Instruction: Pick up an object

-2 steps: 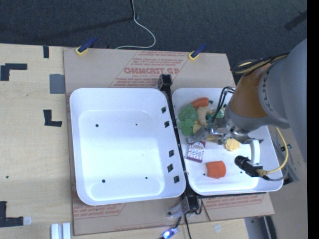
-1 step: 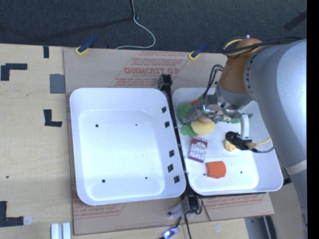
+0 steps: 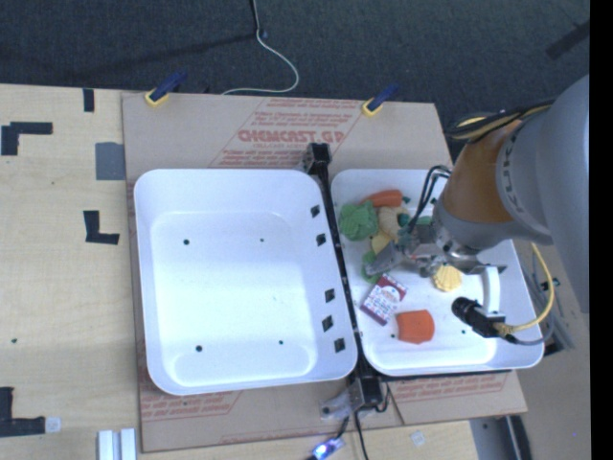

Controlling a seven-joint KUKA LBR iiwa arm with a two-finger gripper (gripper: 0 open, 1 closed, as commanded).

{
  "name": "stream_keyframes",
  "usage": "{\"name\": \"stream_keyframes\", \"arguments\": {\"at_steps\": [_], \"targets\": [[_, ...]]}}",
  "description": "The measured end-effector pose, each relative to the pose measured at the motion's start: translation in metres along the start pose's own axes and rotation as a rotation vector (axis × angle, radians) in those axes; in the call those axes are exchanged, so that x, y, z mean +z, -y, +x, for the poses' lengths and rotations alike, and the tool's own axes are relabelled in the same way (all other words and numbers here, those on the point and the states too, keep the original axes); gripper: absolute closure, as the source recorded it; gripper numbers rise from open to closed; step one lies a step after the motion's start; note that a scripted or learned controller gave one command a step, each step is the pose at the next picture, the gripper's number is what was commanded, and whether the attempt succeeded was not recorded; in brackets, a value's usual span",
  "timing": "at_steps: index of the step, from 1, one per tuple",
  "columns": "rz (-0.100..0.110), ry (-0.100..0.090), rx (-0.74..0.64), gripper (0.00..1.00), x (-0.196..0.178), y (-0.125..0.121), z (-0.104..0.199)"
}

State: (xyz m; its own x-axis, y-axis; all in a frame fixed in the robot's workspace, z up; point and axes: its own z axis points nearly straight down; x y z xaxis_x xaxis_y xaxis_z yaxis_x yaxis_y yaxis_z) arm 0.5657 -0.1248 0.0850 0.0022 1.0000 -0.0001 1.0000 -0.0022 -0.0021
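The left bin (image 3: 230, 276) sits on a cardboard sheet (image 3: 278, 137) near the middle of the surface (image 3: 57, 286), its long side touching the right bin (image 3: 512, 357) along a black clip strip (image 3: 330, 257). 2 clamps (image 3: 165, 86) pin the cardboard's far edge.

In the right bin, close to the shared wall, lies a green leafy toy (image 3: 357, 221); just beyond it, toward the far edge, an orange-red piece (image 3: 387, 197). A pale yellow piece (image 3: 388, 222) rests beside the green toy. Nearer the front edge, a small red-and-white packet (image 3: 381, 301) lies tilted, with an orange block (image 3: 415, 326) just to its right. A yellow round piece (image 3: 446, 278) sits farther right.

The gripper (image 3: 402, 249) hangs low over the bin's middle, among these objects, below the arm's orange band (image 3: 479, 185). Whether its fingers are wide, narrow or holding anything, I cannot tell.
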Motion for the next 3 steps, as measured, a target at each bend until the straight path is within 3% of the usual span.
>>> {"name": "stream_keyframes", "arguments": {"at_steps": [1, 2, 3], "targets": [[-0.006, 0.001, -0.007, 0.0, 0.0, -0.085, 0.015], [0.005, -0.001, 0.001, 0.0, 0.0, 0.042, 0.019], [-0.008, 0.002, -0.007, 0.0, 0.0, -0.063, 0.029]]}}
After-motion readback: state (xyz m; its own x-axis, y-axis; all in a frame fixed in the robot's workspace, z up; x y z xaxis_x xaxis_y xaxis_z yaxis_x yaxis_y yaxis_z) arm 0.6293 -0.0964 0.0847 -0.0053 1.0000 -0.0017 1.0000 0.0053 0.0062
